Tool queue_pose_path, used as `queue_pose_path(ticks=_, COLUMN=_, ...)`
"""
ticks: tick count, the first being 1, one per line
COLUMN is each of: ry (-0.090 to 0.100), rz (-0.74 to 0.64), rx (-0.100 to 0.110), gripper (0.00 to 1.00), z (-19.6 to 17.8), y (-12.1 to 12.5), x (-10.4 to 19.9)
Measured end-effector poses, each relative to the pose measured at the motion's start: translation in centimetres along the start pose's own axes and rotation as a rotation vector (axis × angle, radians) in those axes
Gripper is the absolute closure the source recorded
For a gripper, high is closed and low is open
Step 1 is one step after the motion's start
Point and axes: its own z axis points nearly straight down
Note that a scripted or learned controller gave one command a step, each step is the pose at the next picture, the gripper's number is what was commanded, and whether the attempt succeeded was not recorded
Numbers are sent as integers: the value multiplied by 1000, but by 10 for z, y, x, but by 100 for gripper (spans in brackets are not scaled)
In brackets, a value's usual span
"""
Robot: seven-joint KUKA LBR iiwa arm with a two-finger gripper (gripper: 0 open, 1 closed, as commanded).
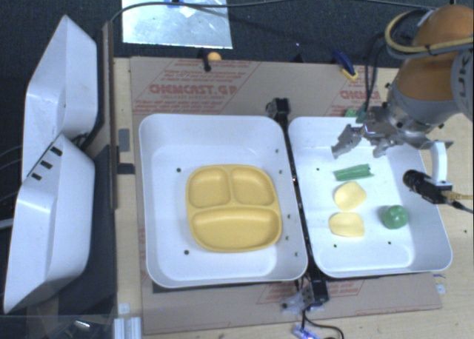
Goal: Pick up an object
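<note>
In the right bin [422, 260] lie a flat green stick [352, 173], two pale yellow lumps [349, 195] [346, 224] and a green ball [395, 217]. My gripper [364, 141] hangs over the bin's far part, just above and behind the green stick, with its two fingers spread apart and nothing between them. The grey arm with its orange band [437, 30] comes in from the upper right.
The left bin [163, 256] holds a yellow divided tray [233, 206]. A black clamp [279, 107] sits where the bins meet at the back. A black cylinder [421, 184] on a white bracket sticks out over the right bin's right side. White housings [52, 175] stand at far left.
</note>
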Motion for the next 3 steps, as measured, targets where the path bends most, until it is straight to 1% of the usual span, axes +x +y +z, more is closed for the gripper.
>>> queue_pose_path(ticks=1, ry=0, rz=0, rx=-7, gripper=0, z=-4, y=1, x=0)
queue_pose_path(ticks=2, ry=0, rz=0, rx=-4, gripper=0, z=38, y=3, x=0)
queue_pose_path(ticks=3, ry=0, rz=-1, rx=-3, gripper=0, z=87, y=11, x=5)
